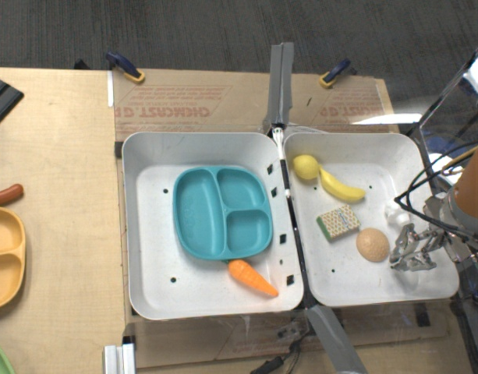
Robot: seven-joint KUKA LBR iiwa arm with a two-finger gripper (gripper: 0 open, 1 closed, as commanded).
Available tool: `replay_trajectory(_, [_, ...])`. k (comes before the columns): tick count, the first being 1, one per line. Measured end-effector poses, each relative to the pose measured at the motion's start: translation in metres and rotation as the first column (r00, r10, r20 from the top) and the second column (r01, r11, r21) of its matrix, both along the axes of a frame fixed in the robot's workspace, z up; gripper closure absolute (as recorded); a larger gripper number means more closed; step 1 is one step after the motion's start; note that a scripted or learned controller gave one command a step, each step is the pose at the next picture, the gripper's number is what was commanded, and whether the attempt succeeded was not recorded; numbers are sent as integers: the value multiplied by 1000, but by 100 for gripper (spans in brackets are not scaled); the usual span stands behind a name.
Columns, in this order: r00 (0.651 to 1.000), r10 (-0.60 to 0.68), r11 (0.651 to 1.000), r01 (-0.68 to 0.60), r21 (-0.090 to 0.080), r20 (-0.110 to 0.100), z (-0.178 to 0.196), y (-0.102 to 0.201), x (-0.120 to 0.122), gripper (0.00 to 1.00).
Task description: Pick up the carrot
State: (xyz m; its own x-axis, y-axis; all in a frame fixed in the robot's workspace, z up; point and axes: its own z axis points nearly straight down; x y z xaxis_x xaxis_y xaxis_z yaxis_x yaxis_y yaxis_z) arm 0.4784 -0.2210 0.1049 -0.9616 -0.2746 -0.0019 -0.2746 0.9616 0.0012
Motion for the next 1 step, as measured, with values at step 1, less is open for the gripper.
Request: replay_trajectory(1, [1000,-4,1000,4,-1,4,126,-1,8,100])
